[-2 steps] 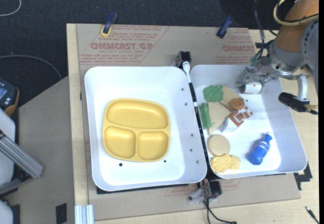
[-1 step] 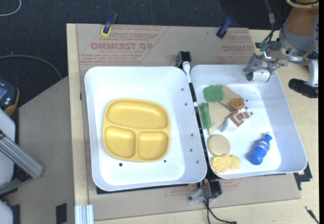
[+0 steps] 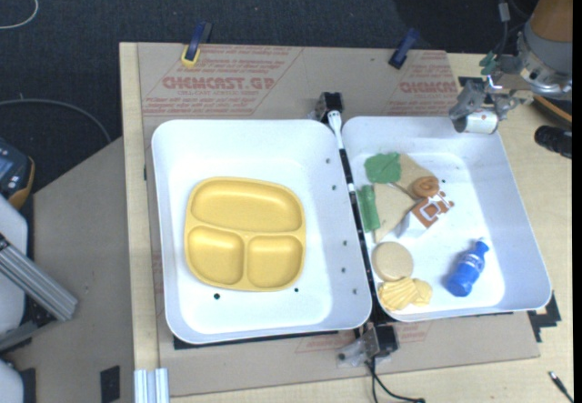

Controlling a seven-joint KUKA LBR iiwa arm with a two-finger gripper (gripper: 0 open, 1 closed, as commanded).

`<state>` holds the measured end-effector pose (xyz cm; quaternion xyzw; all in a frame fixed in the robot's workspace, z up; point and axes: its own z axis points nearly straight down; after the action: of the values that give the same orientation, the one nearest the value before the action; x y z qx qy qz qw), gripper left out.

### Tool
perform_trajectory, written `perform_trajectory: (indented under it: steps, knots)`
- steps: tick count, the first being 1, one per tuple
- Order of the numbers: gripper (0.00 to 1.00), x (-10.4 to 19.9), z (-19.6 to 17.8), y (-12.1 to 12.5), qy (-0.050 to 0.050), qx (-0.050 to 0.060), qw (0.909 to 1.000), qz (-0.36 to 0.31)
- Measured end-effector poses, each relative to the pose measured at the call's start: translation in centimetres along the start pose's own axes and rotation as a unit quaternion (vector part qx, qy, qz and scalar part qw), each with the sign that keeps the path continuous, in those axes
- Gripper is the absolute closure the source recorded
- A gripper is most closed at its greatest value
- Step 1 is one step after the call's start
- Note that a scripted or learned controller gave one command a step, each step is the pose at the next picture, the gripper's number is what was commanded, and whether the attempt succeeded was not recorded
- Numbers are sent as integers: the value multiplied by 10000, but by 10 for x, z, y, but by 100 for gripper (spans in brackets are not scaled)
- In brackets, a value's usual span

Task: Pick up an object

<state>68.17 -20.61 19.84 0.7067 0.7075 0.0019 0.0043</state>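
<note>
Inside left bin [image 3: 173, 210], yellow tray [image 3: 244, 233]; right bin [image 3: 518, 219], blue bottle [image 3: 466, 269].

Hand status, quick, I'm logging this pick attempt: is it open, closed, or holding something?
Hand: above the far right corner of the right bin, nothing visible in its grip; open or closed cannot be told from this view.

Left shallow white bin [image 3: 173, 210]: yellow three-compartment plastic tray [image 3: 244, 232], centred. Right shallow white bin [image 3: 518, 219], touching the left: green leaf-shaped toy [image 3: 383, 167] far left; brown round cookie toy [image 3: 424, 186] right of it; blue plastic bottle [image 3: 466, 268] near right; yellow ridged chip pieces [image 3: 405, 293] near left.
</note>
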Motion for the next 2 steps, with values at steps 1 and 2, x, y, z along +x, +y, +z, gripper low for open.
perform_trajectory:
  steps: [1, 2]
  knots:
    - [100, -1, -29, 2, 3, 9, 10000, 0]
    - [100, 55, -22, -24, 31, 59, 10000, -18]
